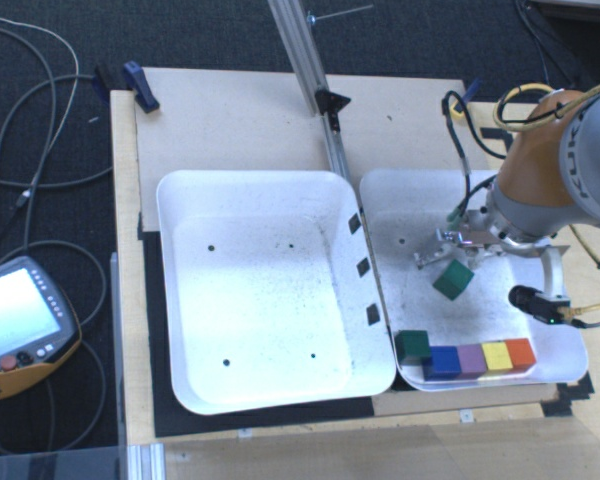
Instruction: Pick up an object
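We count six blocks in the right bin (pixel 380 208): one green block (pixel 453 280) tilted just below the gripper (pixel 448 253), whose grip we cannot tell, and five (pixel 465 358) lining the bin's near wall.

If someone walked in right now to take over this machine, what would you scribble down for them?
Gripper: over the right white bin; a tilted dark green block sits right at its tip. Whether the block is actually held, I cannot tell.
Other things: a row of small blocks along that bin's near wall: green cube, blue, purple, yellow, orange.
The left white bin has no blocks.
Done: arm is down at the green block.
Left: confirm the grasp and lift it.
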Robot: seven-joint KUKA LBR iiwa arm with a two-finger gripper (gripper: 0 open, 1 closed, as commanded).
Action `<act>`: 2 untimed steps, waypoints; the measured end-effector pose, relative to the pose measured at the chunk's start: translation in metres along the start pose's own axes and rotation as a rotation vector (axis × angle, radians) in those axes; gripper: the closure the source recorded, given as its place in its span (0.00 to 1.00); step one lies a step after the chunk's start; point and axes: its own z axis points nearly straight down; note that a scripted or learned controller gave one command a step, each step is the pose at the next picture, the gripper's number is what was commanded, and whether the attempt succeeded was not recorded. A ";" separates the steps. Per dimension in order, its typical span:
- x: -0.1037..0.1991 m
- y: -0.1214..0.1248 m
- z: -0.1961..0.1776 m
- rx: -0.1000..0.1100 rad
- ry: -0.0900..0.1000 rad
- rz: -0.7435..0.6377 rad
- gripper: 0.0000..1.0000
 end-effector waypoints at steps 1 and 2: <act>0.041 -0.047 0.001 0.001 0.001 0.000 0.00; 0.039 -0.044 -0.010 -0.006 -0.002 0.001 1.00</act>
